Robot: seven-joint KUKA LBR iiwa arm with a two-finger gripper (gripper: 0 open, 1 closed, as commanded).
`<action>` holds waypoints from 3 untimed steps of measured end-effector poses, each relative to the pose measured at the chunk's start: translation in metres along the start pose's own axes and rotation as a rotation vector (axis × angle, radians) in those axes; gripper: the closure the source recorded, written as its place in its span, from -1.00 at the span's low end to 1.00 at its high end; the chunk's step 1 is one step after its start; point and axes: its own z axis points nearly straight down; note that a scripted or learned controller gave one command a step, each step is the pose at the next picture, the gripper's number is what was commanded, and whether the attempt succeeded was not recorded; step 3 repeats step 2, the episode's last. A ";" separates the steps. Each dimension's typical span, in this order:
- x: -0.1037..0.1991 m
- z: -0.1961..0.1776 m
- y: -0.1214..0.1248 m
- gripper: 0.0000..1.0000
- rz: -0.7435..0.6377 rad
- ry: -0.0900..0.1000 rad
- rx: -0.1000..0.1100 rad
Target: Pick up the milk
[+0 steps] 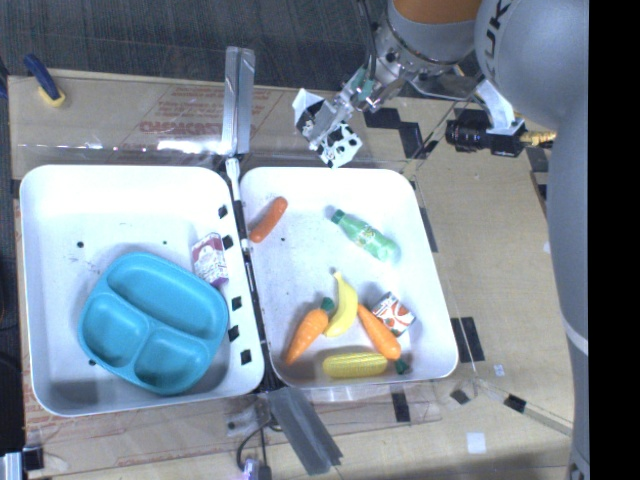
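The milk (340, 147) is a small white carton with black cow patches. It hangs tilted in the air over the far rim of the right bin (425, 268). My gripper (330, 131) reaches down from the upper right and is shut on the carton's upper part. The carton's patterned lower end sticks out below the fingers.
The right bin holds a carrot (267, 218), a green bottle (363, 234), a banana (343, 304), two more carrots (306, 336) (379, 332), a red-and-white carton (396, 313) and a yellow corn cob (353, 365). The left bin (60, 228) holds a blue divided plate (152, 320) and a small pouch (210, 259).
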 end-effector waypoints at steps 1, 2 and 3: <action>0.017 0.083 0.011 1.00 -0.105 0.003 0.003; 0.020 0.056 -0.007 1.00 -0.266 0.000 0.001; 0.020 0.056 -0.007 1.00 -0.266 0.000 0.001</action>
